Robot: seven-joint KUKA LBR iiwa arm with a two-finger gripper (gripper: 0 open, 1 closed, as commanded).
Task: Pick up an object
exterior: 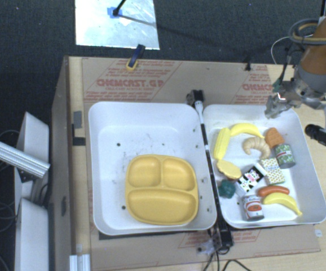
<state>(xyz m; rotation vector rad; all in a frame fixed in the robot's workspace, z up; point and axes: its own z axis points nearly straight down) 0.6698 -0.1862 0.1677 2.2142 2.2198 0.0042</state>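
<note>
Toy food, a banana [246,130] and croissant [256,146] among it, lies heaped in the right bin [315,192], the gripper [274,108] hovering above that bin's far rim beside the left bin's yellow tray [162,189].

Both bins, the left bin [104,151] and the right bin [312,191], look like smooth white plastic with a slight sheen, the left one scuffed with dark specks. The yellow divided plate [162,189] is matt plastic, no real shine. The bench top [152,78] is covered in brownish paper masking printed with red lettering, pretty dull. The toy food reads as moulded plastic: the banana [246,130] and the hot dog [273,191] have a soft gloss, and the croissant [256,146] is flatter looking. The small can [254,208] has a printed label. Up top, a foil sheet [117,14] is shiny and crinkled, lying on dark, rough carpet [22,49].
</note>
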